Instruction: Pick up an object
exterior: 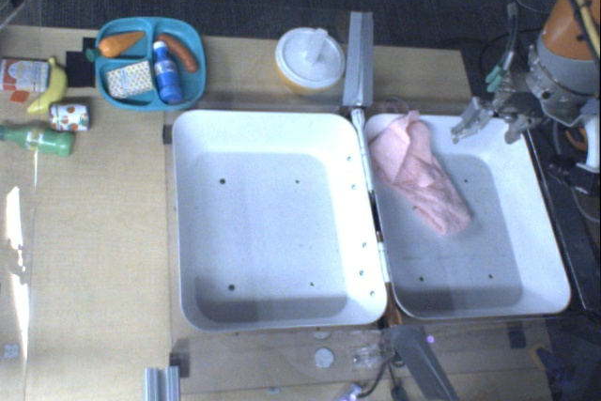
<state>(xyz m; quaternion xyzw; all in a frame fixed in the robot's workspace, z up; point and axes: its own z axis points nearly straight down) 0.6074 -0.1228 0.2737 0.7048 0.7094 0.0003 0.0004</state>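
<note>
A pink cloth (418, 172) lies crumpled in the right bin (526, 291), against its left wall. The pincer (490, 119) hovers open and empty over that bin's upper right corner, well apart from the cloth. The left bin (272, 296) sits beside it on the wooden table (84, 249).

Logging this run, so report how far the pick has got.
Done: nothing visibly; the pink cloth lies crumpled in the right bin, toward its upper left. In hand: the gripper hangs over that bin's upper right edge, apart from the cloth, with nothing between its fingers. Left: move across to the cloth, descend, grasp and lift it.
</note>
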